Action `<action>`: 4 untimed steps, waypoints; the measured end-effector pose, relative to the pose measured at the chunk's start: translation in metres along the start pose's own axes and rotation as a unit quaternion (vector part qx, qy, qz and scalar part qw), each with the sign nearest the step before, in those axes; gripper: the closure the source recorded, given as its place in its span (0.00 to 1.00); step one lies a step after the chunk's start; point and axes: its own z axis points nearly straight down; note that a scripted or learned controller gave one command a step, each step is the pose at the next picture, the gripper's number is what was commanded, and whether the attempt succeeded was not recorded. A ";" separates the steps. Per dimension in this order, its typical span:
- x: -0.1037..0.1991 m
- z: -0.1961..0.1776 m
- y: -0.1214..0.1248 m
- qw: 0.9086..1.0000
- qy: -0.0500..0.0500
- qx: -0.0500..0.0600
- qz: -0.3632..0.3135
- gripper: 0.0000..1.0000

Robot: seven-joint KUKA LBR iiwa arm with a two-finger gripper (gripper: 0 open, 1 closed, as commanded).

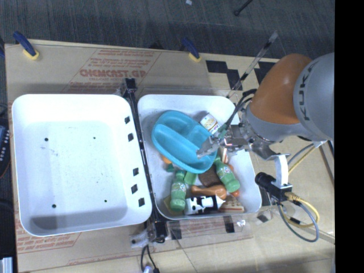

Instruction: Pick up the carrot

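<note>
Cardboard covers the bench; left bin [68,158] bare, right bin [187,104] crowded, where the carrot [169,165] peeks out under the blue bowl's [179,141] near-left edge, so the gripper [211,147], grip unclear, over the bowl's right rim, may snag bowl or bottles [227,178]

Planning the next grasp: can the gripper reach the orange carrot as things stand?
Probably not cleanly: the orange carrot is a sliver poking out beneath the blue plastic bowl, which seems to cover the rest.
</note>
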 end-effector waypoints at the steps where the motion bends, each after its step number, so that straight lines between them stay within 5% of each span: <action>1: 0.102 0.016 -0.018 0.997 0.001 0.001 -0.082 0.00; 2: 0.023 0.038 0.021 0.998 -0.002 0.000 -0.070 0.00; 3: 0.057 0.093 0.046 0.999 -0.005 -0.013 -0.035 0.00; 4: 0.056 0.083 0.046 0.999 -0.006 -0.011 -0.039 1.00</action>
